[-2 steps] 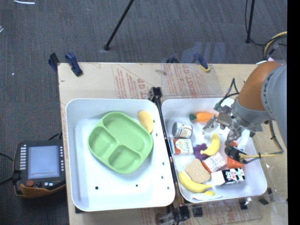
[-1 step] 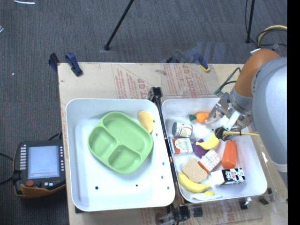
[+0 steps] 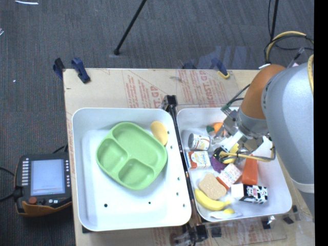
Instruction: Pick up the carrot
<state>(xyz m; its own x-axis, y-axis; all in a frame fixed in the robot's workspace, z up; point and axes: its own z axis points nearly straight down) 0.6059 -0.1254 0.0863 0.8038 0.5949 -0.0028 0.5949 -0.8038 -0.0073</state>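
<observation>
1. The pincer (image 3: 227, 136) hangs low over the right bin (image 3: 285, 191), in that bin's far half, below the arm's orange band.
2. Its state cannot be told: the wrist hides the tip from above.
3. The carrot (image 3: 217, 127) lies in the right bin just beside the pincer, on the side toward the view's left and slightly farther back. A green tuft shows at the carrot's left end, and its right end is hidden behind the pincer. Nothing shows it as gripped.
4. A can (image 3: 199, 141) lies on its side near the pincer, to the view's left and below the carrot.
5. A packet (image 3: 200, 159) sits nearer the camera than the can, with a purple thing (image 3: 217, 164) just beside it, below the pincer.
6. Nearer the camera still lie an orange box (image 3: 250, 172), bread (image 3: 212, 186), a banana (image 3: 214, 203) and a carton (image 3: 253, 193).
7. Well apart from the pincer, in the left bin (image 3: 78, 163), sit a green plate (image 3: 132, 155) and a yellow fruit (image 3: 159, 132) touching the plate's far edge.
</observation>
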